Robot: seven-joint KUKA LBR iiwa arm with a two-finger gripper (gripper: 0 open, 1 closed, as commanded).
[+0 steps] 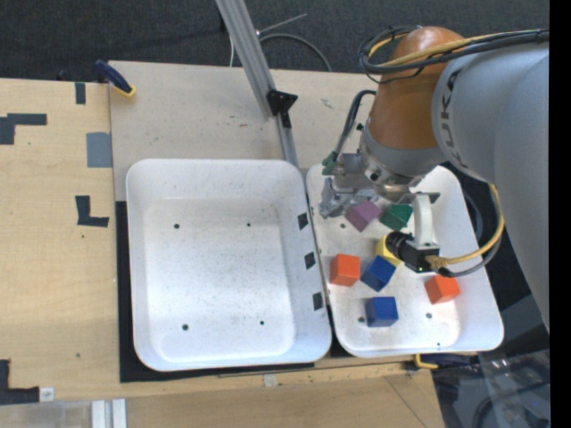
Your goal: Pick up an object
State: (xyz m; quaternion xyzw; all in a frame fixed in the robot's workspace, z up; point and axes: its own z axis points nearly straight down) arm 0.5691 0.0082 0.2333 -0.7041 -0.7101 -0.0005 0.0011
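A blue cube sits nearest in the right bin, past it orange cubes, another blue and a purple block beside the jaws, whose state cannot be told; crowded neighbours risk a nudge or glancing miss.

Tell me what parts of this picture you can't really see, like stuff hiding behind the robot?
- The claw: camera view, the wrist covers most of it, so its grip cannot be judged.
- Green block: partly under the wrist.
- Purple block: tucked at the claw, contact unclear.
- Right bin: its far end lies under the arm.
- Blue-and-yellow thing on the bench: too small to name.
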